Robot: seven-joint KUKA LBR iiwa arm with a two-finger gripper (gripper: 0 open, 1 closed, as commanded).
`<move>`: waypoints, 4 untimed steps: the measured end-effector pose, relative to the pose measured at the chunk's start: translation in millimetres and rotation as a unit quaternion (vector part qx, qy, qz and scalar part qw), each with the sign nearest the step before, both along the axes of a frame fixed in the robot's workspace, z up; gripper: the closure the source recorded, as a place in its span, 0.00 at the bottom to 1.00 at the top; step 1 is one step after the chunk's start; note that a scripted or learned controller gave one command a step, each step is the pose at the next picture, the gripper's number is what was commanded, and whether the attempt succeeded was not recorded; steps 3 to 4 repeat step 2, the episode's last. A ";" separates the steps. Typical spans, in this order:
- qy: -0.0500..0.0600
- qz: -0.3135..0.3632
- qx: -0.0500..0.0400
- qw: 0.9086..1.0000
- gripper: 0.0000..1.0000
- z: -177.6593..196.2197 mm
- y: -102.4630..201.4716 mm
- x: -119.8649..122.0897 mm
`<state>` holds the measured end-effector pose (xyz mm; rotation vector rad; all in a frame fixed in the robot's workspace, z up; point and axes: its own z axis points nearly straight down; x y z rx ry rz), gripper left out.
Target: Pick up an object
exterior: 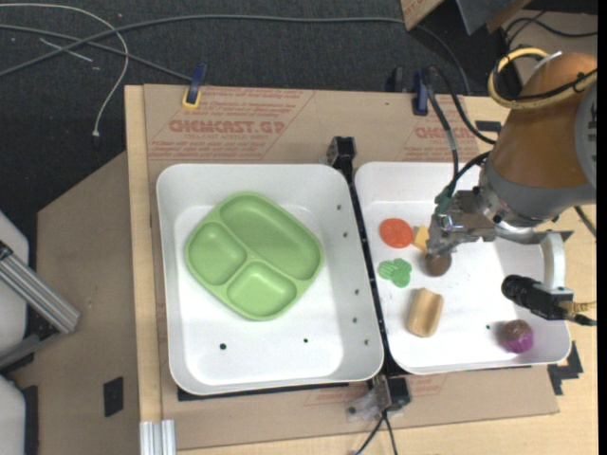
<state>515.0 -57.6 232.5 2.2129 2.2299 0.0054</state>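
In the right bin [474, 183] lie an orange disc [396, 232], a small green piece [395, 272], a tan cylinder [424, 312], a purple piece [517, 336] and a brown round piece [437, 265]. My gripper [439, 247] points down into the bin's left half, directly over the brown piece and at its top edge. A small yellow bit [421, 239] shows just left of the gripper, beside the orange disc. The arm's wrist hides part of the bin behind the gripper.
The left bin [190, 349] holds a green divided plate [253, 254]. A black divider [358, 245] runs between the bins. A black part [531, 297] sticks out over the right bin's right side. Cables hang near the arm at the upper right.
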 end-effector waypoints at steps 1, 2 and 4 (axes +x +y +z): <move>0.001 -0.002 -0.001 1.000 1.00 -9.3 44.7 9.4; 0.000 0.000 0.000 1.000 1.00 -4.0 106.1 24.6; 0.000 0.000 0.000 1.000 1.00 -4.0 106.1 24.6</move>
